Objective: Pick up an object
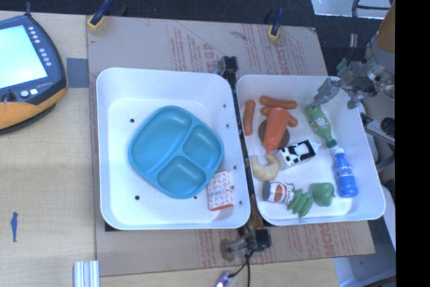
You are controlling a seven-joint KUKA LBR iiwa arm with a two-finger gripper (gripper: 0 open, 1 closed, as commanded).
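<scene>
— The bench [47, 171] is pale wood with a sheet of cardboard [201, 44] clamped on top, and dark floor lies beyond it. Why clamps?

— Probably so the cardboard stays put while the arm works. Two clips [99, 13] hold its far edge. On it sit two white bins, touching along their inner walls: the left bin [111, 144] and the right bin [363, 212].

— What is in the left one?

— Two things: one blue divided plate [176, 151], lying flat near the middle, and one small red-and-white packet [220, 191] just beside the plate's near corner.

— And the right bin?

— That one holds the clutter, likely the supply to pick from. Three sausages [277, 103] lie toward the far wall, with one carrot [274, 130] partly over a dark disc. There is one green bottle [320, 123], one blue bottle [345, 173], one black-and-white cow toy [297, 152], one pale curved piece [264, 168], one small can [278, 193] and two green vegetables [312, 197].

— Where is the gripper [339, 92]?

— It hangs over the right bin's far right corner, just beside the green bottle's top. It carries nothing, and its fingers stand apart, one toward the bottle. The green bottle looks like the nearest candidate.
</scene>
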